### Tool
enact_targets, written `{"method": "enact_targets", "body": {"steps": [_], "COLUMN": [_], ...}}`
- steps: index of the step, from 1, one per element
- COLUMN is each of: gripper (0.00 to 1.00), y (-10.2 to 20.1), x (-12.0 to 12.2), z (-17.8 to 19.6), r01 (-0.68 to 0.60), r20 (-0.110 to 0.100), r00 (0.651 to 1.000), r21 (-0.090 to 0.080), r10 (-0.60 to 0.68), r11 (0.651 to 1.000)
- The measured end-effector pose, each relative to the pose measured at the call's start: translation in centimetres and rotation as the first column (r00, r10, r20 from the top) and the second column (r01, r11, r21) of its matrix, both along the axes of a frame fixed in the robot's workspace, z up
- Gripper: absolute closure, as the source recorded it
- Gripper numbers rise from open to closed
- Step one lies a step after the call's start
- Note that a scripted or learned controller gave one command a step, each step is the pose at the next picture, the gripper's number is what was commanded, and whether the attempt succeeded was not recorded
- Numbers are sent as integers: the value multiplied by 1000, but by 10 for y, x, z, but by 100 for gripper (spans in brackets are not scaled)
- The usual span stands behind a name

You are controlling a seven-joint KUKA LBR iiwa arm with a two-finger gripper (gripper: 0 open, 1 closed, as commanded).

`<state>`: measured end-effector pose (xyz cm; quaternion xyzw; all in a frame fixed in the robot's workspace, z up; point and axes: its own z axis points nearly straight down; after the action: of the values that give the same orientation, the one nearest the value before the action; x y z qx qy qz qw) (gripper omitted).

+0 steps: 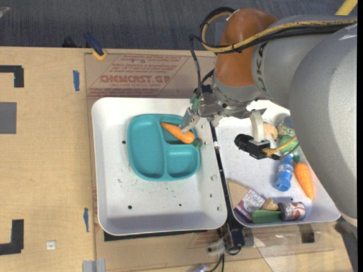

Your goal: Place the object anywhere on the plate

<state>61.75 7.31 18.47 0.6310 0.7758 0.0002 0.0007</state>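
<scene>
The gripper (191, 127) is closed on a toy carrot (177, 132), holding it at the right rim of the teal plate (153, 152) in the left bin (108, 169).

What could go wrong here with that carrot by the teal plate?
The carrot lies across the teal plate's upper right rim, leafy end outward, so it could roll off into the left bin. The gripper sits right beside it; pulling away might drag the carrot off.
</scene>
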Motion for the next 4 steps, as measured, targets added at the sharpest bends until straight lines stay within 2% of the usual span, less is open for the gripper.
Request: {"method": "enact_targets", "body": {"steps": [1,2,3,4], "gripper": [100,100,100,100], "y": [1,67,130,131], "x": [1,-15,-6,-4], "z": [11,28,-9,3], "r01": [-3,-17,-77,-78], "r20": [4,3,-1,6], "r00": [1000,1000,997,997], "r21": [-1,3,1,0], "r10": [3,17,77,78], "r11": [1000,1000,997,997]}}
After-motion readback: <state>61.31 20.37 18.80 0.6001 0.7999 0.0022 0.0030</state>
